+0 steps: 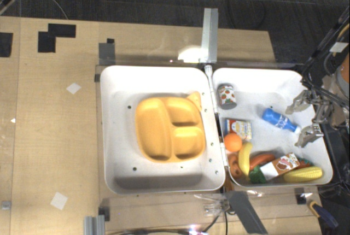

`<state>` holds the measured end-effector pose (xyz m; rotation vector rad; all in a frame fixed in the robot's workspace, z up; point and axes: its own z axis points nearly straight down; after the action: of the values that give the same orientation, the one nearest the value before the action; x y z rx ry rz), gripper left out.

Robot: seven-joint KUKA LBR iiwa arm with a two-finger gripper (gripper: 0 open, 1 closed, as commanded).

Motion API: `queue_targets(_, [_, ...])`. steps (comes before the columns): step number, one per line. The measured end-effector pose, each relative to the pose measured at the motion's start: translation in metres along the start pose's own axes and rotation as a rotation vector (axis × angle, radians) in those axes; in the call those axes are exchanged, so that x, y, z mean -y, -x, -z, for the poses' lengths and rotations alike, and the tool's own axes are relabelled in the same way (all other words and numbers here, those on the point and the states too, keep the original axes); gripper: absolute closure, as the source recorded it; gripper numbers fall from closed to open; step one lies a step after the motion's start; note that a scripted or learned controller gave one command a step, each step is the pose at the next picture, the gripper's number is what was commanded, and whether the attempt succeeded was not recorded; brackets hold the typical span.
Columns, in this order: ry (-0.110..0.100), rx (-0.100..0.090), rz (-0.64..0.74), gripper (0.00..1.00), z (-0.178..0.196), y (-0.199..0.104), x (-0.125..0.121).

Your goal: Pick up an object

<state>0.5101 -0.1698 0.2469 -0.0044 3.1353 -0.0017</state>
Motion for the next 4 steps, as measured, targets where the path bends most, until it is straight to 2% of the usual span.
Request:
queue_targets(1, [0.000,0.002,-0.176,0.00,-0.152,0.033,0.033])
queue_targets(2, [0.001,0.003,-0.200,0.00,-0.136,0.105,0.034])
queue_targets(3, [0.000,0.003,-0.384,0.00,-0.134,0.154,0.035])
queue_targets(4, [-0.001,0.005,-0.499,0.00,-0.158,0.006,0.028])
